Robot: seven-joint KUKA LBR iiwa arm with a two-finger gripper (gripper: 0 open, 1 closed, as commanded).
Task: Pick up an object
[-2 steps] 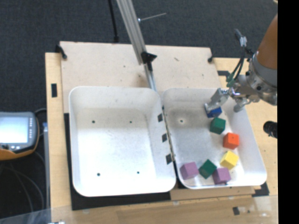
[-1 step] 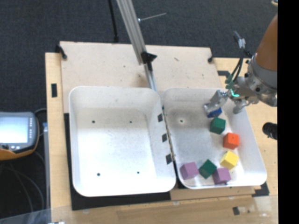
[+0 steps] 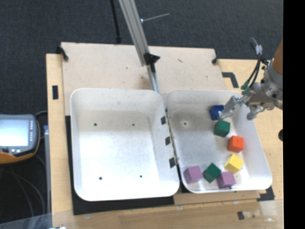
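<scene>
Closest up is the grey pole, which rises from the back of the bench, far to the left of the fingers.

The gripper hangs over the back right part of the right bin. Its two fingers are spread apart, and nothing sits between them. One finger points down and left. The other sits to its right, near the bin's right wall.

Just left of the left fingertip is the blue cube. I can't tell if they touch. Just below that tip is the green cube. A little further down, under the fingers, is the orange cube, and past it the yellow cube.

Far below the fingers, along the front wall of the bin, three more cubes sit in a row. The right purple cube is just under the yellow one. The far green cube is next to it, and the left purple cube is at the end.

Well off to the left of the fingers is the left bin. Further left still, off the bench, is a small screen.
</scene>
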